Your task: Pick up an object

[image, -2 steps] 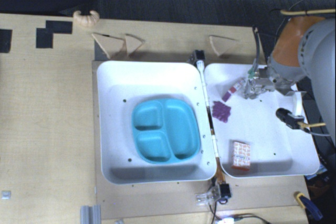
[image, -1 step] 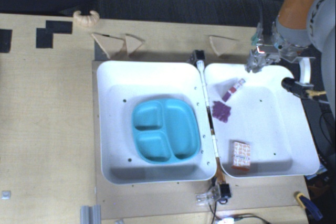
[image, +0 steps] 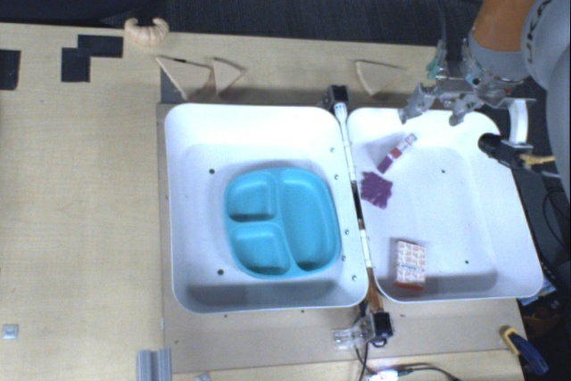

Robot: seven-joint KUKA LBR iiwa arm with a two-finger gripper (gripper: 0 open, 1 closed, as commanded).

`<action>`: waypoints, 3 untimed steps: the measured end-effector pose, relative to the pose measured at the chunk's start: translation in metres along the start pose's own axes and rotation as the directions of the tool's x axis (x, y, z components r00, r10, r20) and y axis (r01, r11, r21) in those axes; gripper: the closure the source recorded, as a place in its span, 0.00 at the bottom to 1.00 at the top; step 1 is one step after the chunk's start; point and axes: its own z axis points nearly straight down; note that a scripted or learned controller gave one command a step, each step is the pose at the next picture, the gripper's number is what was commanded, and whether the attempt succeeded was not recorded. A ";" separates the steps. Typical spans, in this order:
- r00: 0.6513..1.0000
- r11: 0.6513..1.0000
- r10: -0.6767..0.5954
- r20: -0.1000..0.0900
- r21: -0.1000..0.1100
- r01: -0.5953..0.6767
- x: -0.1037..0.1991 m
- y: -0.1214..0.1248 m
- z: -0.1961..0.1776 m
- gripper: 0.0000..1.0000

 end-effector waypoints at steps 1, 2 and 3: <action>1.000 1.000 0.001 0.000 -0.001 -0.001 0.032 -0.037 0.112 0.00; 1.000 1.000 -0.002 -0.001 0.001 0.002 0.032 -0.036 0.100 1.00; 1.000 1.000 0.001 -0.002 0.001 -0.001 0.095 -0.094 0.013 1.00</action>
